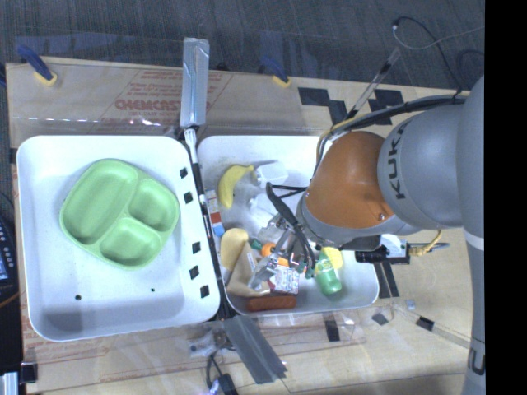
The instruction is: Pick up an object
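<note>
The left bin [37, 245] is a shallow tray of smooth white plastic with rounded corners, and in it lies a pale green divided plate [120, 211], matte and soft-edged, with three moulded compartments. Just right of the dark seam between the trays, the right bin [216, 151] holds a crowded heap: a curved yellow banana [232, 183] toward the far side, crinkled clear wrapping [262, 196] beside it, a tan, rounded bread-like piece [234, 249] nearer the front, a dark red-brown sausage-shaped item [270, 302] along the near wall, and a small green bottle [329, 281] with a yellow top at the right of the pile. The gripper [276, 263] is down among this clutter at the middle of the bin, just above a small silvery packet with orange print [285, 280]; whether its jaws are spread or closed cannot be made out, and nothing is clearly seen pinched. Over the bin's right half the arm [428, 171] reaches in from the right, a bulky smooth grey casing with a glossy orange band [350, 179], wrist pitched steeply downward, black cables looping about it.
</note>
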You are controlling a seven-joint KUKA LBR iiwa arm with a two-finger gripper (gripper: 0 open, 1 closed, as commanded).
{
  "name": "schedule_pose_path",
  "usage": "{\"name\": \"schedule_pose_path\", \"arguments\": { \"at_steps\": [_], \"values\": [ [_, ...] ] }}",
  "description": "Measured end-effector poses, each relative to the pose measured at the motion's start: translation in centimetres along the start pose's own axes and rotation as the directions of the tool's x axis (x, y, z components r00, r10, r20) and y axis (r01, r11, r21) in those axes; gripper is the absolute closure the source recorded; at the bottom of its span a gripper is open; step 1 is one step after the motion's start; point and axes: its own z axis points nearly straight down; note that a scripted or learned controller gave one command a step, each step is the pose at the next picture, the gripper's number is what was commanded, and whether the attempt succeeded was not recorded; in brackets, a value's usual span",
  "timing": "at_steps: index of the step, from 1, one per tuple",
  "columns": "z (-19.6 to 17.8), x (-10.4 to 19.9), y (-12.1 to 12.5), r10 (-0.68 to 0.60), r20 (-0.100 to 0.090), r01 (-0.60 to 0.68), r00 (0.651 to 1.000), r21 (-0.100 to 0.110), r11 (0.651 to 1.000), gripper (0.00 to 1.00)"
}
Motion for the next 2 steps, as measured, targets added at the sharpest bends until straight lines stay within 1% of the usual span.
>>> {"name": "schedule_pose_path", "arguments": {
  "at_steps": [1,2],
  "values": [
    [-9.6,0.2,-0.1,-0.257,-0.008,0.257,0.966,0.001,0.967,0.00],
    [1.5,-2.1,1.1,-0.557,-0.010,0.557,0.831,-0.004,0.831,0.00]
  ]
}}
